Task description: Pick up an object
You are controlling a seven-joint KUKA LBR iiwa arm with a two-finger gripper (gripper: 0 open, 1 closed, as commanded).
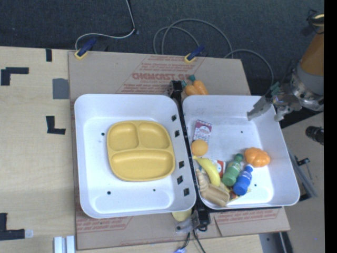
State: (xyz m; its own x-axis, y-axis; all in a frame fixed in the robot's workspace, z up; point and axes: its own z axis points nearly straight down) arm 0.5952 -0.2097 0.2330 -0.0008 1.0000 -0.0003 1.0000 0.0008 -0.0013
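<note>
Gripper (269, 105) sits at the right bin's (274, 196) upper right corner, over the rim, with the arm (311, 73) coming in from the right edge. Two fingers visible: one long grey finger (259, 109) angles down-left into the bin, the other pokes down near the rim. They look spread apart, nothing between them. Gripper carries nothing.

Candidate objects are all clustered in the lower-left half of the right bin, well apart from the gripper:
- orange pepper-like toy (256, 156), nearest to the gripper, below it and slightly left, near the bin's right wall
- blue bottle (243, 181) and green bottle (232, 172), side by side, touching, tilted, just down-left of the orange toy
- banana (209, 170) lying diagonally left of the green bottle
- small orange ball (199, 147) just above the banana, by the bin's left wall
- red-and-white packet (202, 130) above the ball
- tan bread-like piece (215, 195) at the bin's lower edge, below the banana

Bare white floor between gripper and cluster.

Left bin (89, 194) holds a yellow divided tray (140, 150), flat, roughly centred. Another orange toy (194, 88) lies outside the bins, on the cardboard sheet (131, 73) just above the seam between them. Both bins rest on that cardboard, on the table (31, 157).
</note>
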